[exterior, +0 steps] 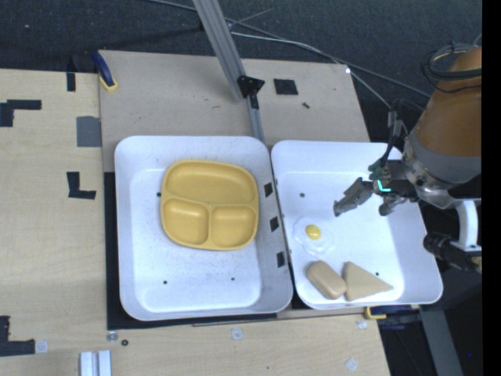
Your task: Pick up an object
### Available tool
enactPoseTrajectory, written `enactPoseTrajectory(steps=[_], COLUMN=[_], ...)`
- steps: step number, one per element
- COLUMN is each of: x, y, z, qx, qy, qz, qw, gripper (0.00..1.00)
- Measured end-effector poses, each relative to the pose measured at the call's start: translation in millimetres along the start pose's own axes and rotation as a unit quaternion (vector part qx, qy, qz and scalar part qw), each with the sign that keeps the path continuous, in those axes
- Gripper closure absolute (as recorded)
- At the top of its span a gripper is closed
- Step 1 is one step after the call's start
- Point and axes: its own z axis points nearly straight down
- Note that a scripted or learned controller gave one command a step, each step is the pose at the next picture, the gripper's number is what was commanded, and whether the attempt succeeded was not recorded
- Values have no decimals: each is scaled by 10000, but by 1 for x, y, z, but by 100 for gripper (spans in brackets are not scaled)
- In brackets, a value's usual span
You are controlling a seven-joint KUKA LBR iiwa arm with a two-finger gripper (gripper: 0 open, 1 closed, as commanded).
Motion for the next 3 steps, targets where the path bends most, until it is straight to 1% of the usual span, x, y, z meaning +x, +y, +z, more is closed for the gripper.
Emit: enactPoseTrajectory(steps=[1,2,3], x=[0,-2,-3], y=[0,-4,1], z=[0,64,110], qx=[-4,29,26], qy=[0,3,4], qz=[-1,9,8], qw=[10000,10000,10000], gripper=[0,0,0])
